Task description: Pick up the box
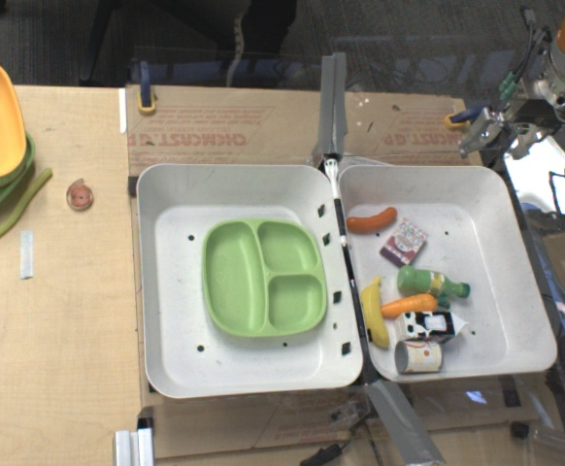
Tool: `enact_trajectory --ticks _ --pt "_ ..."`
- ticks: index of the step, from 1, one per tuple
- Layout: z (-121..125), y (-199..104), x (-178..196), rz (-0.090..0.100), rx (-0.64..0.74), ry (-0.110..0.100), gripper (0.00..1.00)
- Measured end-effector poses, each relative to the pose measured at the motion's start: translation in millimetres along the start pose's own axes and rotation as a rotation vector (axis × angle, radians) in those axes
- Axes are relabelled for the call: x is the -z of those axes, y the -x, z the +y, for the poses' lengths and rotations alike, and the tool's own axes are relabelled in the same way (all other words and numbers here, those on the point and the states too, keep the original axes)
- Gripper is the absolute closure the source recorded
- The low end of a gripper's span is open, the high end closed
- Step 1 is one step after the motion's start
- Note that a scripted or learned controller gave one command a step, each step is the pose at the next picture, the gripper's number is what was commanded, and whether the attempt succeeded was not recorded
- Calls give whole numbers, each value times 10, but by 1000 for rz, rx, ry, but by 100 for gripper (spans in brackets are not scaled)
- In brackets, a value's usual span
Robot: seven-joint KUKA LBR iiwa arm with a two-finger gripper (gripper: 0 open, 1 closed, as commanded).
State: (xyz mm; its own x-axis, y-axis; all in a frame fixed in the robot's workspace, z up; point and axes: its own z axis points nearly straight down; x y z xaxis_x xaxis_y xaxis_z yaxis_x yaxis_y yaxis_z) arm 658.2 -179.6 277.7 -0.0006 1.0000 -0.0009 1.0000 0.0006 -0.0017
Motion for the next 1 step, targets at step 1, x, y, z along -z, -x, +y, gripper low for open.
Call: enact_trajectory --ticks 1 --pt "6 -732 -1501 0 43 0 0"
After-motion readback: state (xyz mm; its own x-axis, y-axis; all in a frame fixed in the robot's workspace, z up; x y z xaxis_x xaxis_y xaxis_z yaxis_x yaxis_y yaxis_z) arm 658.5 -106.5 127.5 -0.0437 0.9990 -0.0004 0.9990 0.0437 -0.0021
